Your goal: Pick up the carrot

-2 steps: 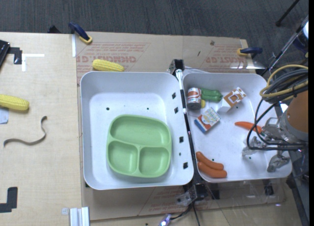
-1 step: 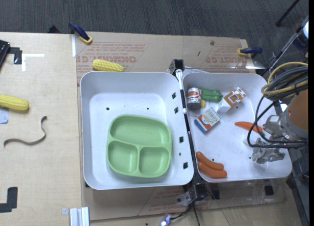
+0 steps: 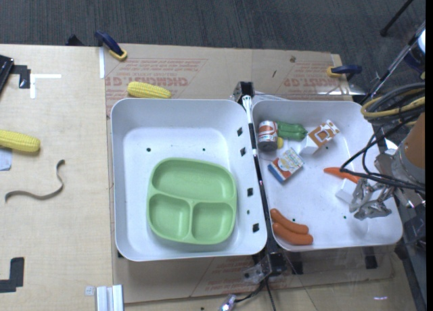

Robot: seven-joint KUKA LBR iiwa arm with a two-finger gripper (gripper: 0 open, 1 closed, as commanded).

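The carrot (image 3: 342,174) lies loose on the right bin's (image 3: 318,117) floor near its right wall, just beside the pincer (image 3: 369,203), which hangs open and empty, seemingly poised to grasp

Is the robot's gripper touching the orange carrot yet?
Cannot tell. In the camera view the gripper sits just below and right of the carrot, so close that neither a gap nor contact shows plainly.
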